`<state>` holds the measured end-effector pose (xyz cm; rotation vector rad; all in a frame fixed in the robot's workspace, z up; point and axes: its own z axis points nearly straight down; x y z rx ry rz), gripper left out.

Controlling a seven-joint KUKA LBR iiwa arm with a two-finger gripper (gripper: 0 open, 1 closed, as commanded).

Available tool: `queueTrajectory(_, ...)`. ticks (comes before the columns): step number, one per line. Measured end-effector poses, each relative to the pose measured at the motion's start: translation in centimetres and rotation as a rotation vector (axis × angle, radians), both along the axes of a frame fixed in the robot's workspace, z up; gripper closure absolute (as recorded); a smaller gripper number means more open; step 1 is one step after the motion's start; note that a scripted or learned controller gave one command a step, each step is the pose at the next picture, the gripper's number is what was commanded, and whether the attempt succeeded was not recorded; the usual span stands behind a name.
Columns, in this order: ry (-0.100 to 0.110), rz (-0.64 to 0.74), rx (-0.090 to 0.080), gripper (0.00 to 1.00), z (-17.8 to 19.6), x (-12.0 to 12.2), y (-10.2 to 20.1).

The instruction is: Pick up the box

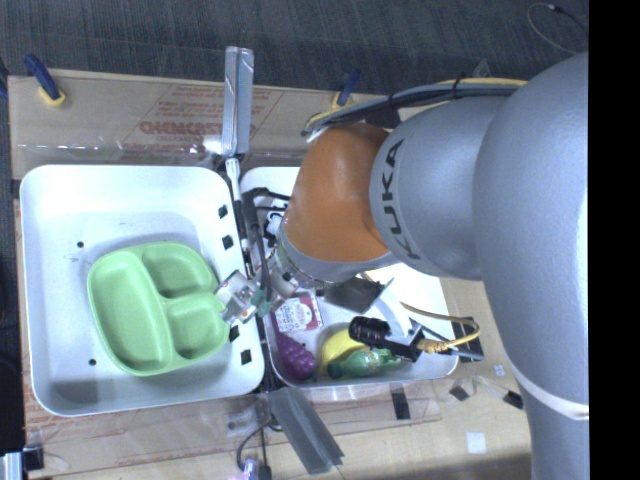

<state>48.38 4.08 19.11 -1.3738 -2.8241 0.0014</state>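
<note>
Over the right bin (440,290) your arm (420,198) blocks most of the view, and the tool (258,293) sits low at the divider between the two bins, so you cannot tell how it stands. What looks like the box (297,315), a small pale carton with red print, lies just beside the tool in the right bin, touching a purple grape bunch (296,356) and close to a yellow fruit (340,345). Watch that crowding: a descent slightly off could catch the grapes or nudge the carton against the bin wall. The tool also hangs near the rim by the green divided tray (155,308) in the left bin (60,208), so a strike on the divider could spoil the grasp. A flat-lying carton may simply slip free.
</note>
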Motion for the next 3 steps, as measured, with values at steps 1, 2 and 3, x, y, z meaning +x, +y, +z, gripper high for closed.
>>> queueTrajectory(1, 0.003, -0.051, 0.001, 1.0, 0.0, -0.5, -8.1)
queueTrajectory(2, 0.004, -0.155, 0.001, 1.0, -0.1, -0.7, -5.3)
queueTrajectory(3, 0.0, -0.151, 0.0, 1.0, -10.0, 2.7, -18.2)
